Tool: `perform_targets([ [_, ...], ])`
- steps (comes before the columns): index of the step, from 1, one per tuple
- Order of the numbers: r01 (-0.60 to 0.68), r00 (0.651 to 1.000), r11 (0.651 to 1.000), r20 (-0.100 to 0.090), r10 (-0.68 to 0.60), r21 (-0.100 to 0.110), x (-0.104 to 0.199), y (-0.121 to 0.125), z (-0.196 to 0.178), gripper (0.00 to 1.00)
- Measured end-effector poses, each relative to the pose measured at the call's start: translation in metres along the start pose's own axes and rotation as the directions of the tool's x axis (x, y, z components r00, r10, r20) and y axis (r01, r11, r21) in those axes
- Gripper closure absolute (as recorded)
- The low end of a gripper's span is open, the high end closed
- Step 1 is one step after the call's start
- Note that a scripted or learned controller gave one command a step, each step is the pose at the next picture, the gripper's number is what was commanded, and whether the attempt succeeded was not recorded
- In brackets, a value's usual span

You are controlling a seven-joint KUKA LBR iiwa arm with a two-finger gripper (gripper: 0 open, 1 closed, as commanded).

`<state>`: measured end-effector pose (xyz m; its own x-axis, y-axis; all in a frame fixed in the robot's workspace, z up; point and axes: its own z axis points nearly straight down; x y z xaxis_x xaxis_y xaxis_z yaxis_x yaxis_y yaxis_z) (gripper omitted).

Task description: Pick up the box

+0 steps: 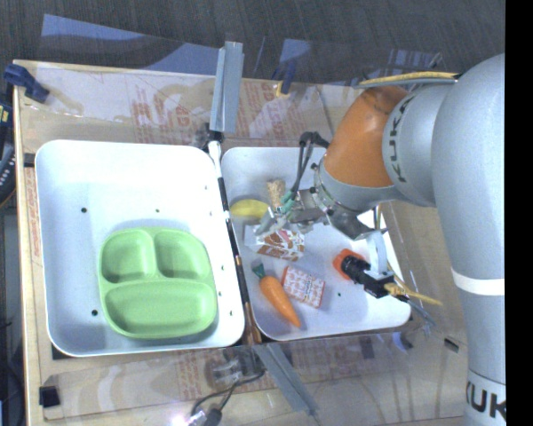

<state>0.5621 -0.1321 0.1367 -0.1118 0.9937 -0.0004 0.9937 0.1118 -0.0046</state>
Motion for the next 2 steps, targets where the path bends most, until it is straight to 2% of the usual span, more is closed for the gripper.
perform_targets([
  [1,0.049,0.999,0.999,0.000,-0.049,-0.003,-0.049,0.012,0.010,0.00],
  [2,0.240,0.971,0.970,0.025,-0.239,-0.049,-0.058,-0.017,0.023,0.00],
])
